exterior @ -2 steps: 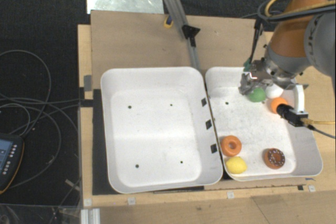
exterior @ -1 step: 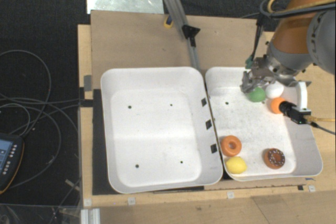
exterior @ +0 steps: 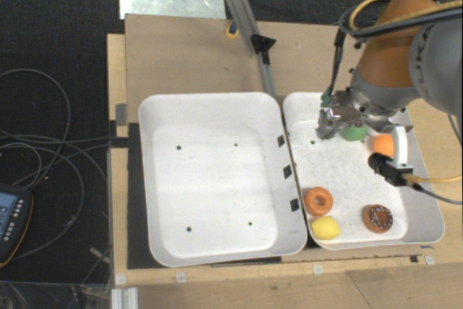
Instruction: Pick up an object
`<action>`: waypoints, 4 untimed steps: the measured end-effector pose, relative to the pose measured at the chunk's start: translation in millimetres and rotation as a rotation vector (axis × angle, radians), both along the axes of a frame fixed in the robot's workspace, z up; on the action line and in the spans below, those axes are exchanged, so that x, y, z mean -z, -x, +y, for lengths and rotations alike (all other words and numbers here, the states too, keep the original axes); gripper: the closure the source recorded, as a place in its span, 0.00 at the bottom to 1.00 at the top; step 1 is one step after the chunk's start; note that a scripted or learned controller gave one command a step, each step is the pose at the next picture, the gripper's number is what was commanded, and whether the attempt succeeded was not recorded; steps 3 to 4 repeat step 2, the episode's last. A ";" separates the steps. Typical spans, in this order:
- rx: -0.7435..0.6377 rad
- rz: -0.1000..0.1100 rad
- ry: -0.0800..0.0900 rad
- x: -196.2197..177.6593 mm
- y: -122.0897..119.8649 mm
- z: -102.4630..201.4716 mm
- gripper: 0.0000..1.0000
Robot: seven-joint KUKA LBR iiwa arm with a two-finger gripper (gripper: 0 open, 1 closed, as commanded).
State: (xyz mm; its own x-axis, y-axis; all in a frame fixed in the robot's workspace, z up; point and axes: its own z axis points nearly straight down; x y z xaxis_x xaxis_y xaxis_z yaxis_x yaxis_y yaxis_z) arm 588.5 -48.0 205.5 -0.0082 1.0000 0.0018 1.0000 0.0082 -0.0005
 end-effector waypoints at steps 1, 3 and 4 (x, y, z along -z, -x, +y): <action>-0.002 0.000 0.000 3.5 13.8 49.0 1.00; -0.002 0.002 -0.002 1.6 42.3 102.6 1.00; -0.002 0.002 -0.002 1.6 42.3 102.6 1.00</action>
